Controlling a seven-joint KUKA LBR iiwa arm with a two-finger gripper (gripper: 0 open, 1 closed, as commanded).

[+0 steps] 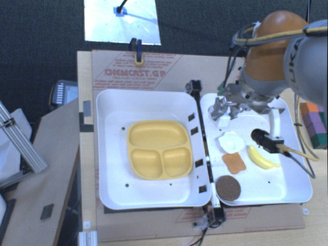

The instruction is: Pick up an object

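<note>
Nearest to us, at the front edge of the right bin (297, 188), we see a round dark brown cookie-like disc (228, 187). Just behind it lies a small orange toast-shaped piece (234, 162), and to its right a yellow banana (261, 158), well apart from the disc. A white fried-egg-like piece (230, 141) sits just behind the toast piece, near the bin's middle. A black cylindrical part (264, 139) on the arm hangs over the banana's far end.

In the left bin (110, 137) we find a yellow three-compartment tray (158, 148), lying flat near the centre.

Farther back, the pincer (221, 110) hovers over the far left part of the right bin, behind the egg piece. We cannot tell how far apart its fingers stand, and we see nothing between them. Behind it rises the grey arm with its orange band (274, 35). Beyond the bins, cardboard with red lettering (136, 70) covers the tabletop (84, 86).
</note>
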